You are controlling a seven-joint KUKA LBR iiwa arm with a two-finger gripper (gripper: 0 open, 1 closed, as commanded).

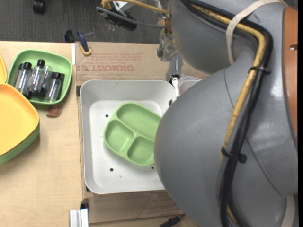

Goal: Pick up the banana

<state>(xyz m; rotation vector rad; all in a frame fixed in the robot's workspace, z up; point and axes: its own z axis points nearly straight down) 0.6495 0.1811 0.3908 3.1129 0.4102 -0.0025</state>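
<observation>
Banana: cannot tell where, with the grey arm blocking most of the right bin. Tool state: cannot tell either. In the left bin, a green divided plate, lying tilted. On the worktop at far left, a green tray of vials beside stacked yellow plates.

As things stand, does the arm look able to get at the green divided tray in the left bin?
Probably yes: the green divided tray lies uncovered in the white bin, and the arm hangs beside it.
</observation>
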